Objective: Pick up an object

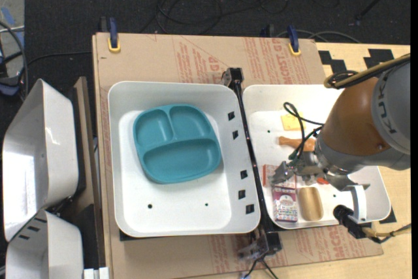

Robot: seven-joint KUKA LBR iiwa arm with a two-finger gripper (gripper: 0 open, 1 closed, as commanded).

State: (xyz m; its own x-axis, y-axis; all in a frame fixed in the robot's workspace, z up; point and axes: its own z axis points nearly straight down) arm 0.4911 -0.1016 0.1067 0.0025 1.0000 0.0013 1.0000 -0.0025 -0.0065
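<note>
Grey arm (392, 121), orange band (353, 117), black cable (297, 115)

In the right bin (261, 140), a small pink-and-white packet (285, 201) lies flat near the front wall. Just beside it, on its right, lies a tan bread roll (311, 203). Farther back lie an orange carrot-like piece (289, 140) and a yellow square (290, 122).

two white bins (124, 140), one teal divided plate (176, 142), one yellow square (290, 122)
</note>
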